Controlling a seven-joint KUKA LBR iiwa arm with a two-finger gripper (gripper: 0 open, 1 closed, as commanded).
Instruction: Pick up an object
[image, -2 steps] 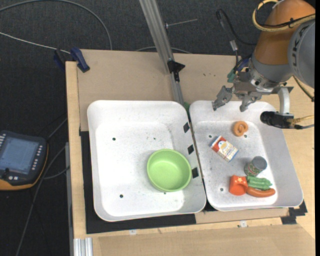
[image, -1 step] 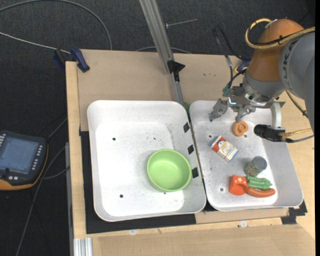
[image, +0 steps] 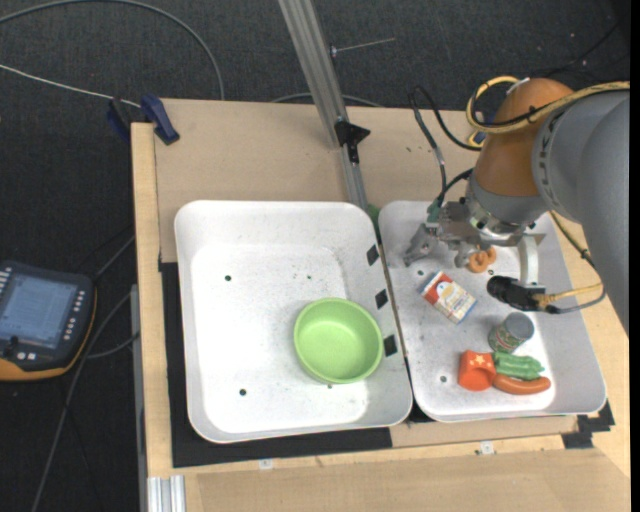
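Hovering low over the far part of the right bin (image: 575, 385), the gripper (image: 462, 252) hangs below the arm's orange band (image: 520, 140); whether it is apart or together I cannot tell, since the wrist hides most of it. Nothing can be seen clamped in it. Nearest to it is a small white carton (image: 447, 297), lying flat in that bin just toward the near rim from the gripper, its long axis slanting from far-left to near-right. I judge that any coming pick turns on this offset: a short move toward the near rim would be needed. Farther toward that bin's near rim lie a grey can (image: 513, 331) and a red and green toy (image: 505, 371). A green bowl (image: 338, 340) sits in the left bin (image: 200, 240).
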